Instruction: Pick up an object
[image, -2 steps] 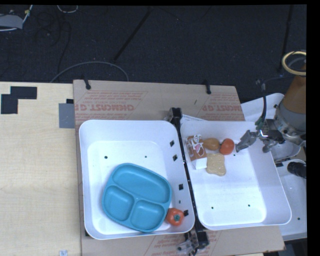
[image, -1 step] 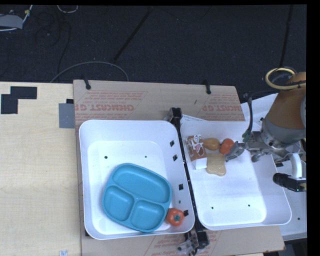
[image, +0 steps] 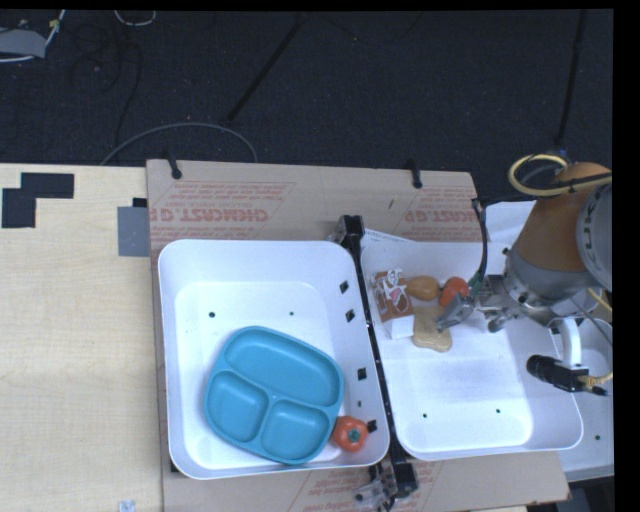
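While tool (image: 455, 313) grip unclear, two white bins (image: 190, 300) on wooden bench (image: 70, 330), dark floor (image: 300, 70) behind.

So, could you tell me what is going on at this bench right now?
The robot arm reaches in from the right with its gripper low in the right bin, among a small cluster of items: a tan piece, an orange item, a red item and a printed packet. Nothing is visibly lifted yet. The left bin holds a blue divided plate and a small tomato-like toy.
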